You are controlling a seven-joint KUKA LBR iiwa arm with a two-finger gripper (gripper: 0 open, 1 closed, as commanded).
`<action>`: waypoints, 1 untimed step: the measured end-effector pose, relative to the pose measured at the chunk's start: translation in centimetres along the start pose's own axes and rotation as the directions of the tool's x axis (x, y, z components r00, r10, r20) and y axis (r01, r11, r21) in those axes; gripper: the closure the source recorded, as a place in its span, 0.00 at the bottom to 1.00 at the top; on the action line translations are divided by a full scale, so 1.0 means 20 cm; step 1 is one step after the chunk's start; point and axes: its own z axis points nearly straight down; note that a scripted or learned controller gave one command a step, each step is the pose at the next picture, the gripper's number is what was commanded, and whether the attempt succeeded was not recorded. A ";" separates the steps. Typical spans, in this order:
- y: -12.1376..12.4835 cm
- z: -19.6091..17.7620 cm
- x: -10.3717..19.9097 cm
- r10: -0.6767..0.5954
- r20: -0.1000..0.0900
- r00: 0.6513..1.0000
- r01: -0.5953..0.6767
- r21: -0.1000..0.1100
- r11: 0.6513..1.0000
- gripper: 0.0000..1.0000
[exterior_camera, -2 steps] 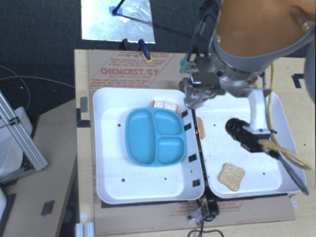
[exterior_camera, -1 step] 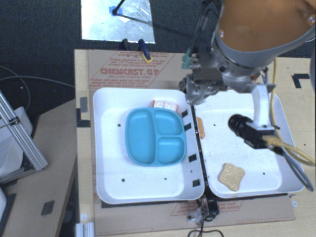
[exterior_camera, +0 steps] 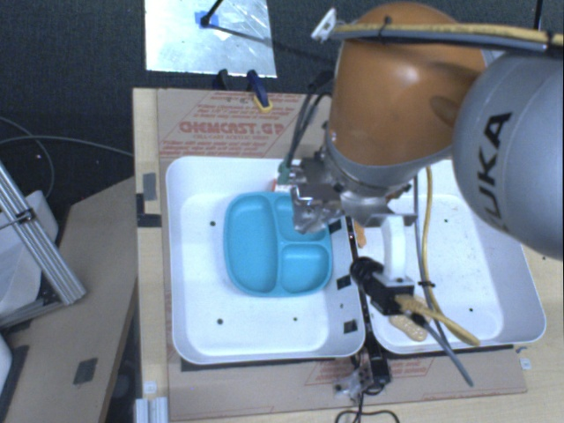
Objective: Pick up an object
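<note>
A blue divided plate (exterior_camera: 269,256) lies in the left bin (exterior_camera: 256,333), toward its right side. My gripper (exterior_camera: 307,211) hangs over the plate's upper right corner, close to or touching its rim. The big orange and grey wrist hides most of the gripper from above. A tan, peanut-shaped thing (exterior_camera: 408,327) lies near the front left corner of the right bin (exterior_camera: 493,315). A small red-and-white bit (exterior_camera: 281,183) peeks out just left of the gripper at the plate's far edge; what it is I cannot tell.
The divider (exterior_camera: 351,324) between the two bins runs just right of the plate. Both bins rest on a cardboard sheet (exterior_camera: 220,126). A foil sheet (exterior_camera: 210,25) lies beyond the bench's far edge. A metal frame (exterior_camera: 35,245) stands at the left.
</note>
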 end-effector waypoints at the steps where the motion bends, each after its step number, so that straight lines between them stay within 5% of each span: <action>1: 0.01 0.11 -0.41 0.014 -0.001 1.000 -0.014 -0.009 1.000 1.00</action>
